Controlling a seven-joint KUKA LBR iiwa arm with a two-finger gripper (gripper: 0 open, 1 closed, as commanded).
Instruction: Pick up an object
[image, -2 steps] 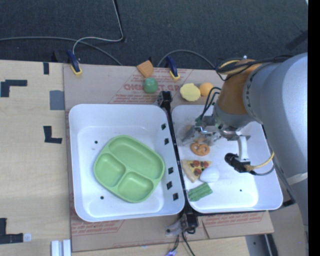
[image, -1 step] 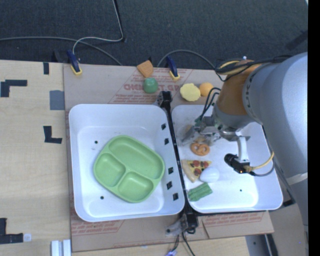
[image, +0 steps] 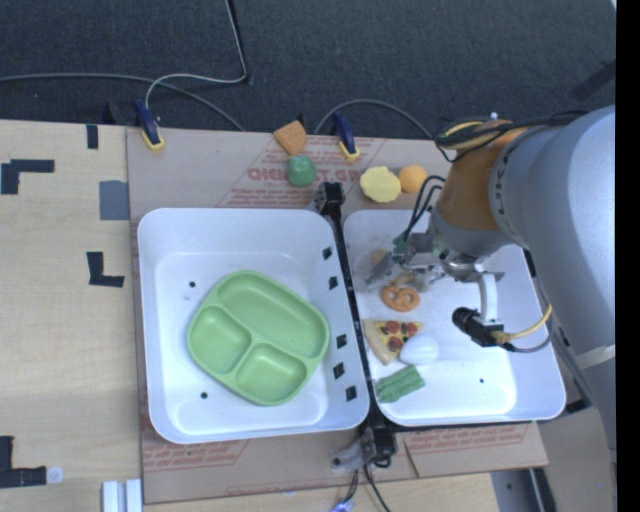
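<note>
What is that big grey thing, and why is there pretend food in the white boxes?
The big grey thing is a robot arm, seen from a camera above the bench. It reaches in from the right, and its job is to pick something up. Its gripper is down in the right white bin, close to a toy pretzel. I can't tell if it has grabbed anything. That bin also holds a toy pizza slice, a white egg and a green piece. The left white bin holds a green tray with sections. Behind the bins, on the cardboard, sit more toys: an orange block, a green ball, a yellow lemon and an orange.
</note>
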